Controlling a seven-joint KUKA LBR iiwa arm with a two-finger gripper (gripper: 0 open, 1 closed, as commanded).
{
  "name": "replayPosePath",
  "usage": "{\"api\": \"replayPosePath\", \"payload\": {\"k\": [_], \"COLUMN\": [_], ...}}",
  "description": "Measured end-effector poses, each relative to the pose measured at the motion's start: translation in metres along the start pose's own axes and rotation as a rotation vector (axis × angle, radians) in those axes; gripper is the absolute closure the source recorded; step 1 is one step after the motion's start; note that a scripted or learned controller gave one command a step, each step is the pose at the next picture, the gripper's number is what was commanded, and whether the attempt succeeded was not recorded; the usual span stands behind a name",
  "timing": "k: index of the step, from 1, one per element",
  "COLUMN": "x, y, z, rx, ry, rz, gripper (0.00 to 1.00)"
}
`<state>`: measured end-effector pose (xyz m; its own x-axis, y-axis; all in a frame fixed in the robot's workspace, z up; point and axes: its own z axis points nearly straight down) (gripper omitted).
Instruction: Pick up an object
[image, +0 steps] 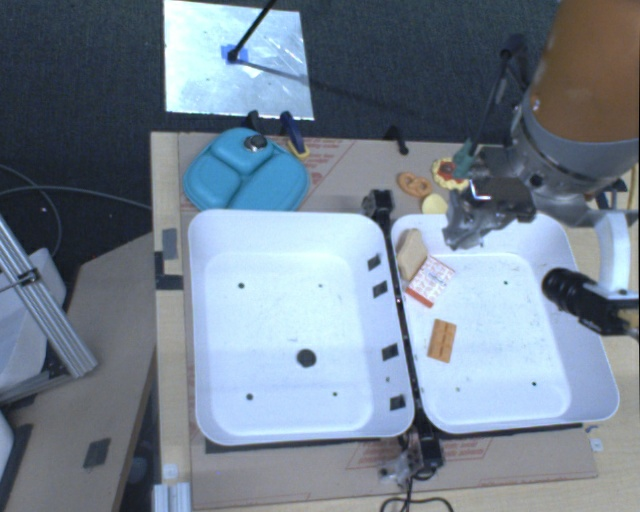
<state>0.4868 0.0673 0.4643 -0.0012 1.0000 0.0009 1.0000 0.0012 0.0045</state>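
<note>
The gripper (462, 238) hangs over the far edge of the right bin (590, 385), I cannot tell its jaw state, and it should descend straight over the red-and-white packet (431, 280) lying beside the tan block (410, 253), avoiding the orange wafer (442, 340).

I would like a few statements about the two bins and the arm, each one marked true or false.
1. The orange block lies in the right bin. True.
2. The red-and-white packet lies in the left bin. False: it lies in the right bin, near the divider.
3. The gripper is above the far edge of the right bin. True.
4. The blue tray sits inside the left bin. False: it rests on the bench behind that bin.
5. A small dark disc lies in the left bin. True.
</note>
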Motion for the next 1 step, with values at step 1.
{"api": "replayPosePath", "payload": {"k": [1], "x": [-0.0484], "y": [-0.0001], "z": [0.0304], "rx": [0.002], "ry": [-0.001], "rz": [0.001], "gripper": [1.00]}}
